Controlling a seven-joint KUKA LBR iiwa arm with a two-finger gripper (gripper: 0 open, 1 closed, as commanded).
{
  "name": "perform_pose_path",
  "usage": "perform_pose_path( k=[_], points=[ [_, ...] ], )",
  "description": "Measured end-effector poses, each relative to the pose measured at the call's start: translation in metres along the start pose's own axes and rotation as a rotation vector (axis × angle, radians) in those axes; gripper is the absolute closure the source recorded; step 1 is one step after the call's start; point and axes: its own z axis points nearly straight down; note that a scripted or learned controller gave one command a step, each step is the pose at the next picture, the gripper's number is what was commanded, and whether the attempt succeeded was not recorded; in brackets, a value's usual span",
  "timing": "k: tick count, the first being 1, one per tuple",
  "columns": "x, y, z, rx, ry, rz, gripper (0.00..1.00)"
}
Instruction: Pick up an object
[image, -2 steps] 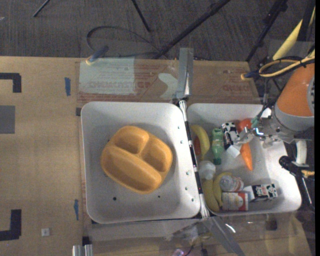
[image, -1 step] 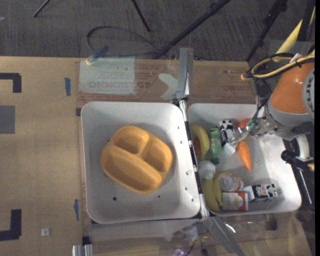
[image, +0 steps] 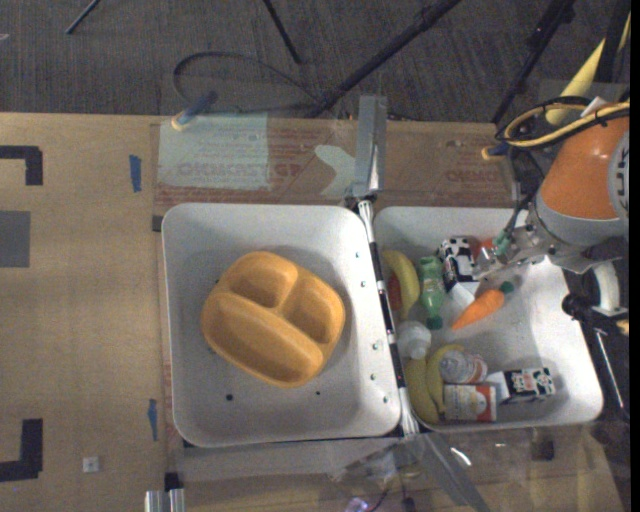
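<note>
Your end effector (image: 497, 262) sits low over the right-hand shallow white bin (image: 575, 300), just above the stem end of the orange plastic carrot (image: 478, 308). The picture does not let you tell how wide it is open, and nothing shows as held; treat the carrot as lying loose on the bin floor, tilted from upper right down to lower left.

If the carrot is your target, bring the tool over the thick middle of its body, not the green top, and close across the short width so it cannot roll out. Keep the descent straight: the small black-and-white cow-print carton (image: 459, 260) lies just beside the tool on the left, and the green plastic bottle (image: 431, 287) and the yellow banana (image: 403, 280) crowd that side too. A sideways nudge would likely push those against the bin wall.

The left white bin (image: 190, 250) holds a yellow divided plastic tray (image: 273, 317), well apart from the arm and likely too broad to grasp easily.

Several things are hard to read. The grey arm with its orange band (image: 590, 180) is cut off at the right edge. Along the near wall of the right bin, a second small cow-print carton (image: 530, 382), an orange-and-white juice box (image: 470, 402) and a second yellow banana (image: 421, 385) overlap, so their exact contact is unclear.
</note>
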Motion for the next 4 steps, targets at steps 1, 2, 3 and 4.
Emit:
perform_pose_path(
  k=[1,2,3,4],
  points=[
    [-0.022,0.016,-0.094,0.042,0.007,0.215,1.00],
    [-0.025,0.040,-0.159,0.042,0.002,0.401,1.00],
    [0.038,0.076,-0.140,0.045,0.012,0.119,1.00],
    [0.044,0.051,-0.088,0.045,0.010,0.152,1.00]
  ],
)
